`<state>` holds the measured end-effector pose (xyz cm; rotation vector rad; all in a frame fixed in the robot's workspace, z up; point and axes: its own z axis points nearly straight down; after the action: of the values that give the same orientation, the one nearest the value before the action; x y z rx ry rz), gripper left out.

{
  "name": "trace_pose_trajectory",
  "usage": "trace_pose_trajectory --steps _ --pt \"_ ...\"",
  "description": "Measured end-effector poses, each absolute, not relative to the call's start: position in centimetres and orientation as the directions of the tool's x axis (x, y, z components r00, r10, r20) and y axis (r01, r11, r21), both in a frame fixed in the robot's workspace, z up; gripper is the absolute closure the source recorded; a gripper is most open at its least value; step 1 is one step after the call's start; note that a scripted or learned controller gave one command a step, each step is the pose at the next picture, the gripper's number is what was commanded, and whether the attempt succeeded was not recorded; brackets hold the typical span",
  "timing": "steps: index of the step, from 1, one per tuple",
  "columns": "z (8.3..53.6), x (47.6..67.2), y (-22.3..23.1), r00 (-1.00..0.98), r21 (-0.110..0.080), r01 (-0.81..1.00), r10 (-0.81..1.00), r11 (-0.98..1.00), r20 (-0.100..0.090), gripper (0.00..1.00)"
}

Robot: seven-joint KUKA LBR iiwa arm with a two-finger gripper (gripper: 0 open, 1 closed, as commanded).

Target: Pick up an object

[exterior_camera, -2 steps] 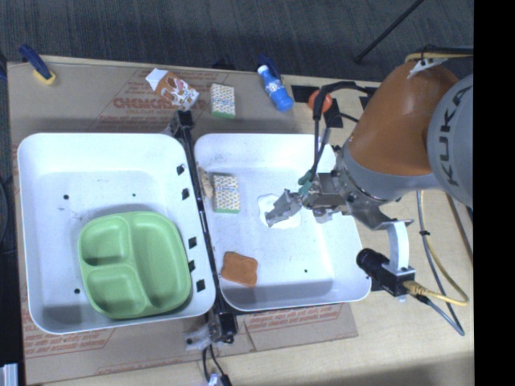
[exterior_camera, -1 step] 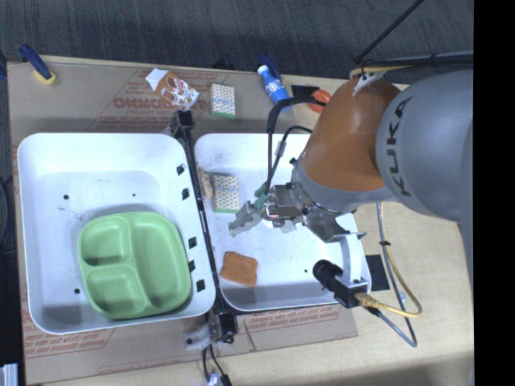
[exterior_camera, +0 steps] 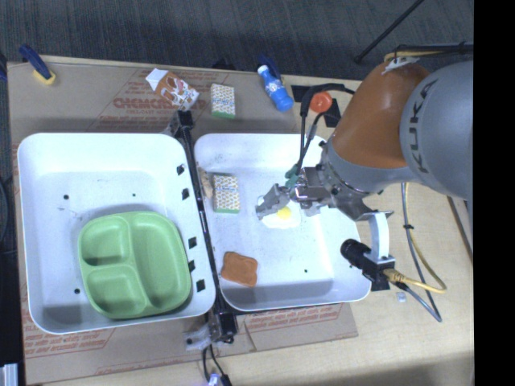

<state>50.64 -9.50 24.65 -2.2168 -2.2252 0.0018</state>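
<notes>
White plastic makes up both shallow bins, and you see them side by side on the cardboard-covered tabletop (exterior_camera: 306,332). The left bin (exterior_camera: 48,167) holds a green divided tray (exterior_camera: 133,262) at lower left of the frame, lying flat with its compartments up.

Right of centre, the right bin (exterior_camera: 241,147) carries the loose things you could go for: a small patterned packet (exterior_camera: 226,193) near the dividing wall, a brown bread-like piece (exterior_camera: 239,268) toward the bin's near edge, and a white-and-yellow item like a toy fried egg (exterior_camera: 281,217) in the middle. The pincer (exterior_camera: 276,199) sits low just over that egg, at its upper-left edge, so the egg looks like the intended target. You cannot tell from this slant how wide the pincer stands or whether it grips anything; nothing visibly sits between its tips.

Along the upper edge of the frame, outside the bins, lie a second patterned packet (exterior_camera: 223,100), a wrapped snack (exterior_camera: 171,89) and a blue bottle (exterior_camera: 276,88), probably spares out of reach.

Reddish print on the cardboard at upper left is too faint to read. The arm's grey casing at far right shows "KUK", part of the maker's name.
</notes>
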Motion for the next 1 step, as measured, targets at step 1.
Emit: trace_pose_trajectory --steps 1 --pt "27.84 48.11 -4.87 -0.007 -0.001 1.0 1.0 0.007 0.001 0.0"
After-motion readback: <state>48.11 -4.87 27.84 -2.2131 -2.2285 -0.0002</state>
